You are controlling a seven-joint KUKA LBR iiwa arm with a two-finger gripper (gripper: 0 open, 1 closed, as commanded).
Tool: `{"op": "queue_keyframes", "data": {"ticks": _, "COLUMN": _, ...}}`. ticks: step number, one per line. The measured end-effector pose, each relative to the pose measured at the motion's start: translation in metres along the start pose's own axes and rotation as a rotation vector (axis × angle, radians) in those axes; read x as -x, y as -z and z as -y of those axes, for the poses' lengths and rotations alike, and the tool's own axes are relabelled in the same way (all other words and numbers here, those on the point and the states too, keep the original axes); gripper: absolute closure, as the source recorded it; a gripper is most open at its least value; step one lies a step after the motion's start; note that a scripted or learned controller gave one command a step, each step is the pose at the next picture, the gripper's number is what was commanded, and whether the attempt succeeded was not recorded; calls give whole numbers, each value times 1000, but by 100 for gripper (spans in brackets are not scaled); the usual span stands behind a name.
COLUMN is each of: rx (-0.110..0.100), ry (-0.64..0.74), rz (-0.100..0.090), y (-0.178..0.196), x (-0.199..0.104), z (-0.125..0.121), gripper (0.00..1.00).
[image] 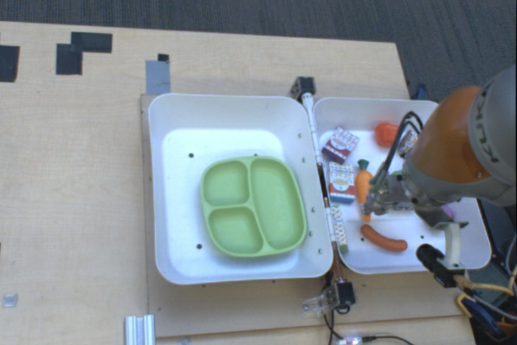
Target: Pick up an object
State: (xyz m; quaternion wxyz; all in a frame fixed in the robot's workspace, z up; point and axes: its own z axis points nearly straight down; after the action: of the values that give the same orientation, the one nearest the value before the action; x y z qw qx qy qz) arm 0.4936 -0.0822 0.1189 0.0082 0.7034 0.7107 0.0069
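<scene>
My gripper is low in the right bin, right beside the lower end of an orange carrot; whether it touches the carrot I cannot tell. A brown sausage lies just below the gripper. Left of the carrot lies a small white carton. A dark red snack packet and a red toy lie further back. The arm's orange band covers the bin's right part.
The left bin holds a green three-section plate. A narrow printed packet lies by the dividing wall between the bins. Something purple peeks out under the wrist. Bare wooden bench extends to the left.
</scene>
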Motion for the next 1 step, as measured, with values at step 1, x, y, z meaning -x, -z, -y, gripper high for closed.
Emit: {"op": "queue_keyframes", "data": {"ticks": 1, "rx": 0, "ry": -1, "rz": 0, "y": 0, "x": 0, "z": 0, "gripper": 0}}
